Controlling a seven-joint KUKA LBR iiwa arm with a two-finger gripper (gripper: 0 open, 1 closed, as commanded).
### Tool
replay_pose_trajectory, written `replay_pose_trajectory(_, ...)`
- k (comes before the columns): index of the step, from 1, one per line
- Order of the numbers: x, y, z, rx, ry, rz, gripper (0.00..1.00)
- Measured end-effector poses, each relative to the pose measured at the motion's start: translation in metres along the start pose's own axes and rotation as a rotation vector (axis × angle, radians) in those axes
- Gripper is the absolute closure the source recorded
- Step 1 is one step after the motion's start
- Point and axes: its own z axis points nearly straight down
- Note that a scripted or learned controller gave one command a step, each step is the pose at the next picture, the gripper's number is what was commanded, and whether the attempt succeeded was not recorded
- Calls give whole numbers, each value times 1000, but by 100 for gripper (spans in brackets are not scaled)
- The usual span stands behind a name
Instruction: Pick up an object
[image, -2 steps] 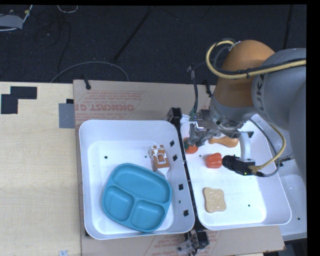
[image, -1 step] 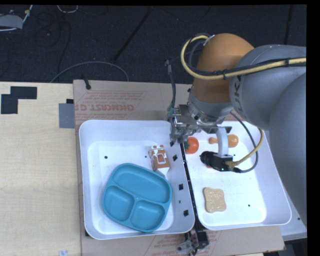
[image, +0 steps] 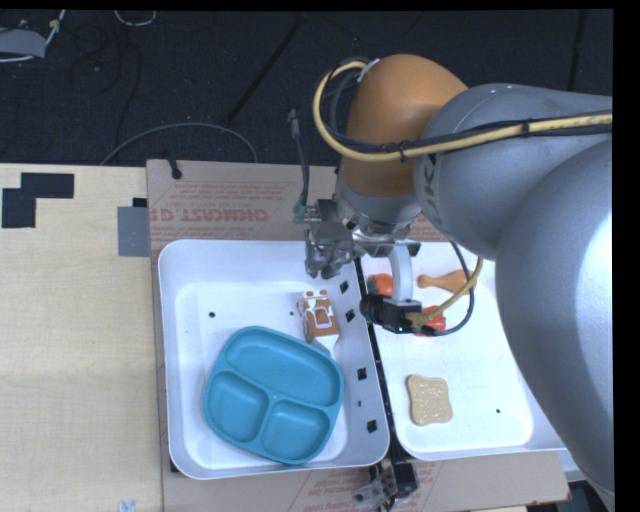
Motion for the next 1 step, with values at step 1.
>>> replay_pose_trajectory(1, -2, -1, 0, 2, -3, 2, 0)
